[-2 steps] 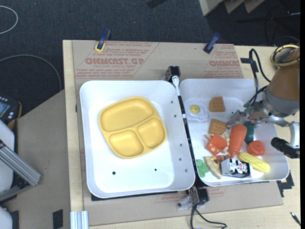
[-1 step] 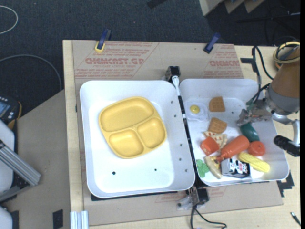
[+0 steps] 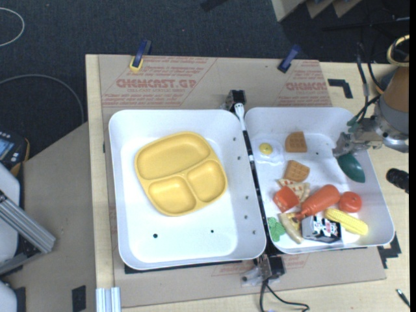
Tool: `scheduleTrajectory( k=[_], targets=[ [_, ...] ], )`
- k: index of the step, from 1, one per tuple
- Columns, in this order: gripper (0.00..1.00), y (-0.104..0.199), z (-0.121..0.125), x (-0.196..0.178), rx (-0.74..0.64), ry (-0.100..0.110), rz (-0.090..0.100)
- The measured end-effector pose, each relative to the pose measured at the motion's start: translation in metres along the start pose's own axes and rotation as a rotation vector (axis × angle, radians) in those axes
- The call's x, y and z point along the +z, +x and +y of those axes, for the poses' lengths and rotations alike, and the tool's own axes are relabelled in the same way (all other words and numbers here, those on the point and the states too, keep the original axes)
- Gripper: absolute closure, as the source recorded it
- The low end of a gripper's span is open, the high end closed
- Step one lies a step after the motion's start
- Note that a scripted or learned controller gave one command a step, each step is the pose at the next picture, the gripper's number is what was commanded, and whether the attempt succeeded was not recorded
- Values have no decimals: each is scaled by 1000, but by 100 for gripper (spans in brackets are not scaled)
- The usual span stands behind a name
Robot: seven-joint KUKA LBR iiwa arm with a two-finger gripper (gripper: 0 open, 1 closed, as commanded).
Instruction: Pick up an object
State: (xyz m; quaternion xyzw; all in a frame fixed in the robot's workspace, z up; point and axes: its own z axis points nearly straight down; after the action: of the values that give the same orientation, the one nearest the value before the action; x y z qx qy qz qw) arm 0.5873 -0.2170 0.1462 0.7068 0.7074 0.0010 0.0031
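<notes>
My gripper (image 3: 350, 152) hangs over the right side of the right bin (image 3: 325, 119), reaching in from the right edge. Its fingers (image 3: 345, 145) look shut on the top of a dark green toy piece (image 3: 353, 167), which hangs just below them over the bin's floor. Several other toy foods lie in this bin. A fried egg (image 3: 266, 149) and a brown toast (image 3: 296, 142) sit at the back. A waffle (image 3: 296, 171), an orange-red sausage (image 3: 318, 200), a red tomato (image 3: 350, 202) and a yellow corn cob (image 3: 346, 221) lie nearer the front.
A yellow divided plate (image 3: 181, 173) sits in the left bin (image 3: 195, 246). A black-and-white packet (image 3: 322, 227) and small green pieces (image 3: 276, 226) crowd the right bin's front. The raised rims of both bins meet along the middle.
</notes>
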Motion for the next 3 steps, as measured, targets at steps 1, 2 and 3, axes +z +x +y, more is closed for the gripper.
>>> scheduleTrajectory(
  k=[1,2,3],
  targets=[
    [100,-6,2,-45,0,-1,-1],
    [100,-7,3,-82,0,-1,0],
    [100,39,18,-90,-5,1,3]
  ],
)
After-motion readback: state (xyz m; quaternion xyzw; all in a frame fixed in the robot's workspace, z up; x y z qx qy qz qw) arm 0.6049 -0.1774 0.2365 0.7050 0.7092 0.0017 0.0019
